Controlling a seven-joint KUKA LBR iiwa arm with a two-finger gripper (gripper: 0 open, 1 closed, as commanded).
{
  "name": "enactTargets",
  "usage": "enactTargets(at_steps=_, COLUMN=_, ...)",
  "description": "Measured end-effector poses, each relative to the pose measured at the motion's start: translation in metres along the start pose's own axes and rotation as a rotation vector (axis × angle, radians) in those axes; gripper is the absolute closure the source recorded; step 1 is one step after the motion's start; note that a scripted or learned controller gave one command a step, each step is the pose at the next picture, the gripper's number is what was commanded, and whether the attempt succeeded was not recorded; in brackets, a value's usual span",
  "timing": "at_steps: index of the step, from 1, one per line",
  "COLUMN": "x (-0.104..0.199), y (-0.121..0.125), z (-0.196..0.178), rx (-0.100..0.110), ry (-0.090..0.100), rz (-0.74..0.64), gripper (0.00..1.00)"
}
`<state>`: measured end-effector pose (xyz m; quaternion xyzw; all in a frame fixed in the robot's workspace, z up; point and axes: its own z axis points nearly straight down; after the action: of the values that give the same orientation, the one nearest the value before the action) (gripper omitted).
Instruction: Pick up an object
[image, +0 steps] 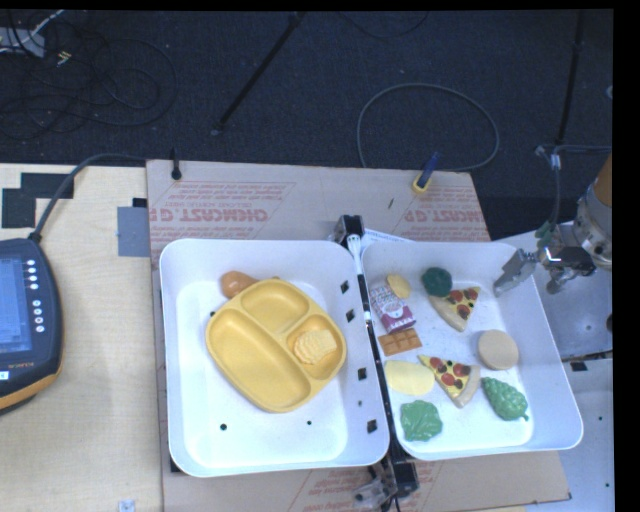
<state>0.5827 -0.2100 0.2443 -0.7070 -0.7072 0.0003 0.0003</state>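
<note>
My gripper (533, 272) hangs over the far right edge of the right bin (560, 420), open, with nothing between its fingers. The right bin holds several toy foods. Nearest the gripper are a pizza slice (460, 305), a dark green round piece (436, 280) and a tan bun (497, 349). Further off lie a second pizza slice (452, 377), a green leafy piece (506, 398), another green piece (421, 420), a yellow lump (408, 377), a brown waffle (400, 343), a pink packet (392, 305) and a small yellow piece (398, 286).
The left bin (190, 420) holds a yellow divided plate (262, 350) with a ridged yellow piece (315, 346) in one compartment, and an orange object (237, 283) behind it. A handheld control pendant (25, 315) lies at the far left of the bench.
</note>
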Motion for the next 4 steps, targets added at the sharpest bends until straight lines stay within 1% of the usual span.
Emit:
enactTargets(at_steps=1, x=-0.001, y=0.017, z=0.163, rx=0.005, ry=0.003, rz=-0.003, gripper=0.00)
enactTargets(at_steps=2, x=0.041, y=0.063, z=0.156, rx=-0.002, ry=0.001, rz=-0.004, gripper=0.00)
enactTargets(at_steps=3, x=0.039, y=0.061, z=0.146, rx=0.002, ry=0.001, rz=-0.003, gripper=1.00)
enactTargets(at_steps=4, x=0.105, y=0.063, z=0.087, rx=-0.004, ry=0.002, rz=-0.005, gripper=1.00)
